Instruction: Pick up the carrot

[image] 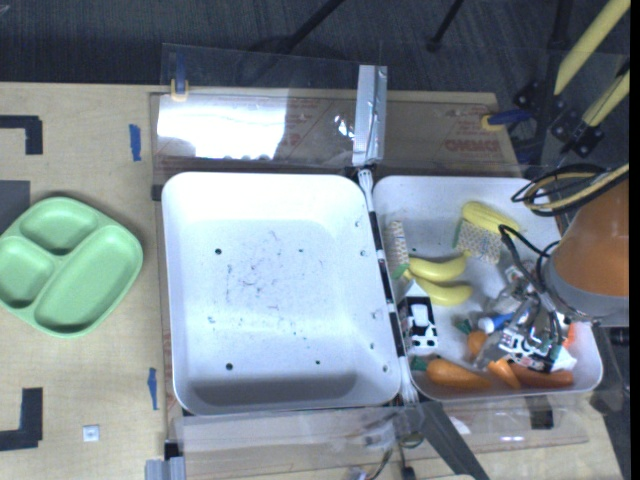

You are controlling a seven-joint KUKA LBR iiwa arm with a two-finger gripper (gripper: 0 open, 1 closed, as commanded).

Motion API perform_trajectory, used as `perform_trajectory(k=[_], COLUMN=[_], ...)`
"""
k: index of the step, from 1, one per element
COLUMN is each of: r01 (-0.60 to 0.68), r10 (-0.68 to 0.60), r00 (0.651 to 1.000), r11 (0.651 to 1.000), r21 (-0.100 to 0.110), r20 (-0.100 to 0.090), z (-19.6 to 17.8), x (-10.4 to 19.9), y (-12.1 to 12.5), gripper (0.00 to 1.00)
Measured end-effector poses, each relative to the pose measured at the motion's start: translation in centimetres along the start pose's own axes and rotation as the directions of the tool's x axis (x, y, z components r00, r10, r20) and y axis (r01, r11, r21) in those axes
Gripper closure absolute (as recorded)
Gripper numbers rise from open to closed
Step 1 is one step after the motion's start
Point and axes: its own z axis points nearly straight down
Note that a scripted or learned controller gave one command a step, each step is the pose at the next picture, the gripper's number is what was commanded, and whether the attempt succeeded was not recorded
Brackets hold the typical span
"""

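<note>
Where the gripper [527, 340] dips lower right, clutter hides its grip state; carrot [452, 372] lies beside.

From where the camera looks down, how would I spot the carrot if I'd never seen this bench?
Start at the two white bins and take the right bin, the one crowded with things. Follow its near wall, closest to the bottom of the view: the carrot lies lengthwise along it, just below the gripper. It is long, tapered and orange, unlike the yellow bananas further back.
</note>
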Motion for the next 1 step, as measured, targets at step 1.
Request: perform_trajectory(k=[1], r01=[-0.338], r10=[0.338], r00=[0.941], r11=[0.941], r21=[0.006], r20=[0.003], z=[0.05], x=[-6.04], y=[-0.84], gripper=[0.0])
